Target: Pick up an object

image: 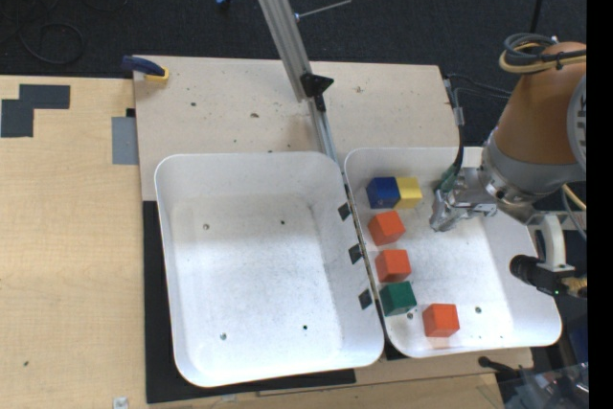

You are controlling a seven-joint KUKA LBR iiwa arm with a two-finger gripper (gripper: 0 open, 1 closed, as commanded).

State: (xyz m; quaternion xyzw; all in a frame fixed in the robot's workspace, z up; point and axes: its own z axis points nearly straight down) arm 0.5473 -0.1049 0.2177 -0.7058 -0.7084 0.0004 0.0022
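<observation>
The grey two-finger gripper (pixel 448 217) hangs over the shallow white right bin (pixel 512 326), just beside the small yellow cube (pixel 410 192). Whether it is open or grasping anything, I cannot tell.

We see the grey KUKA arm's rounded orange band section (pixel 536 105), smooth and glossy, bulging above the wrist. A loop of grey-green cable (pixel 525 53) sits at its top edge. Below the orange we see a grey metal collar ring (pixel 522 170), darker at the lower rim. The small silver-grey two-finger gripper (pixel 448 214) hangs off that ring; we make out shiny metal parts and a thin green-tinted wire along its side. We also see a white bracket-like piece (pixel 551 239) and a black rounded fitting (pixel 536 273) with a tiny green light. Screws and markings are too small to tell.
</observation>
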